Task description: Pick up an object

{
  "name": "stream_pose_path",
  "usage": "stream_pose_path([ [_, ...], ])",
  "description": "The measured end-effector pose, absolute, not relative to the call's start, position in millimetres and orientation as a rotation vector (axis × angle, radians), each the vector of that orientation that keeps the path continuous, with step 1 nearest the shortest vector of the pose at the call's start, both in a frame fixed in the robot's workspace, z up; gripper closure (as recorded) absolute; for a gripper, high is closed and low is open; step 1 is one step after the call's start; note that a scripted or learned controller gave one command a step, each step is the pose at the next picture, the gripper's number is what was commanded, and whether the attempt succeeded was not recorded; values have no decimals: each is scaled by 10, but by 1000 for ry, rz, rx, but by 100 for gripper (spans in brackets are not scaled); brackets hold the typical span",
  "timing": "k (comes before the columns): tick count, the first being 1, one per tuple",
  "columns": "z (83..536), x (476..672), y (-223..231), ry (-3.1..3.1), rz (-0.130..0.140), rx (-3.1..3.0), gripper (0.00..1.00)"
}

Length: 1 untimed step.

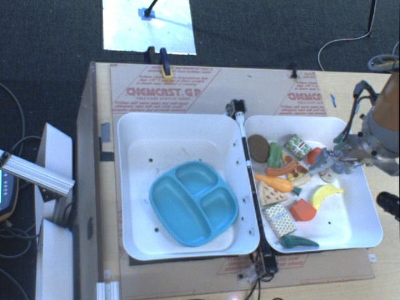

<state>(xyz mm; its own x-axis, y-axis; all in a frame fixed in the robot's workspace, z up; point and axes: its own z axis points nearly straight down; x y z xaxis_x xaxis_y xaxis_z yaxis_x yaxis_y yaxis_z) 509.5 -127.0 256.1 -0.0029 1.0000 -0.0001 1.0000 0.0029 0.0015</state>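
Evidently the sorting is set up on purpose: the left bin (pixel 134 130) carries just a blue divided plate (pixel 194 202) lying flat toward its 5 o'clock corner, while the right bin (pixel 365 220) holds all the toy food, bunched against its 9 o'clock wall. From where I stand the pile reads as a brown disc (pixel 258 147) at the top, a green-labelled packet (pixel 296 146) beside it, a carrot (pixel 274 182) crossing a sandwich wedge (pixel 270 195), a speckled block (pixel 279 218) and a dark green pod (pixel 299 241) lower down, with a red-orange chunk (pixel 302 210) and a banana (pixel 326 194) toward the middle. The gripper (pixel 330 161) hangs at roughly 1 o'clock of the banana, close above the pile's right fringe, and I cannot tell how the claw is set or whether anything sits in it. My guess is that the arm (pixel 384 127), reaching in from 3 o'clock, is going for something on that fringe, since those pieces lie loosest. Both bins rest on a tan board printed in red (pixel 162 92), with dark carpet (pixel 50 36) around and a pale sheet (pixel 147 14) on the floor at 12 o'clock.
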Motion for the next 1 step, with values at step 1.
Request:
stream_pose_path([
  [1,1836,5472,-564,2226,0,2218,0],
])
